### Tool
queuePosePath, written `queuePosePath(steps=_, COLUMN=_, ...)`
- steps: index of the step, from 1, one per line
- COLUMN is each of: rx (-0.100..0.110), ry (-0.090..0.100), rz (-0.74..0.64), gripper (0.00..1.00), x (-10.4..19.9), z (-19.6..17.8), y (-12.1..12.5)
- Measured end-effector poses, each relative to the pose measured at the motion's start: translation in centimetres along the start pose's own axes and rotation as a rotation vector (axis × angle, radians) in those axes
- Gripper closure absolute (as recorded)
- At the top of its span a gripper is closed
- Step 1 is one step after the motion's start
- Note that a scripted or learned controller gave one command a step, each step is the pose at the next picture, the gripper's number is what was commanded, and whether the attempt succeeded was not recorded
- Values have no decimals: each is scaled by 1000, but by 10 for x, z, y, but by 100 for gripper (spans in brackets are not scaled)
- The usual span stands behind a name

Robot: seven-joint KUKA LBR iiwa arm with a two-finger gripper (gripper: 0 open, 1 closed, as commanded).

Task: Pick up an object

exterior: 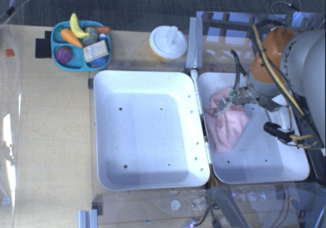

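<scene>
Two white bins sit side by side on your bench; the left bin (147,130) has nothing to grab, and the right bin (265,166) holds your target, a crumpled pink cloth (228,122). Your gripper (235,97) is right at the cloth's upper edge, with a fold seemingly pinched, so lift slow and straight. Further back on the wooden tabletop (46,120) are a blue toy-food tray (81,45) and a white lidded container (168,42).
</scene>
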State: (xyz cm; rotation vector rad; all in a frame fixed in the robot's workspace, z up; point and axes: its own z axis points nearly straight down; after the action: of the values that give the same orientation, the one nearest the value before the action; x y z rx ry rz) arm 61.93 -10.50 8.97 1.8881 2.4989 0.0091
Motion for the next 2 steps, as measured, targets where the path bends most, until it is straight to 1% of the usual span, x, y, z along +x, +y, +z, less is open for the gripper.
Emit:
queuePosePath(steps=1, rx=16, ry=5, rz=-93, gripper=0, x=-3, z=1, y=50)
queuePosePath(steps=2, rx=1, ry=-4, rz=-99, gripper=100, x=-3, z=-12, y=54)
